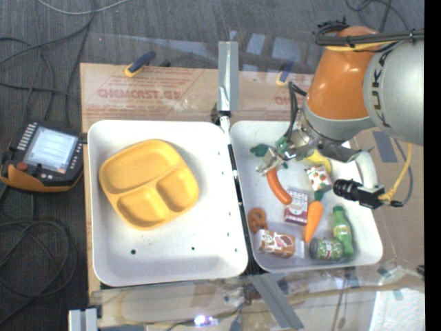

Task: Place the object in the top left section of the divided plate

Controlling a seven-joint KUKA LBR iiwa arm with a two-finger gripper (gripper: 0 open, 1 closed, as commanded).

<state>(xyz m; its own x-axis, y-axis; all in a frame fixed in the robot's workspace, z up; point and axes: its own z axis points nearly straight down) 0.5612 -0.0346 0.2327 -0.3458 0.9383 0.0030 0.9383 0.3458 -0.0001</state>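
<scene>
Yellow divided plate (149,182): one; orange carrots (278,185): two; hand (275,158) above.

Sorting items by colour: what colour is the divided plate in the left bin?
Yellow-orange, plain with no pattern; the divided plastic plate shows clearly in the camera view.

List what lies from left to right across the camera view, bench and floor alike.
Teach pendant → yellow divided plate in the left bin → pretzel → orange sausage → carrot → green bottle.
</scene>
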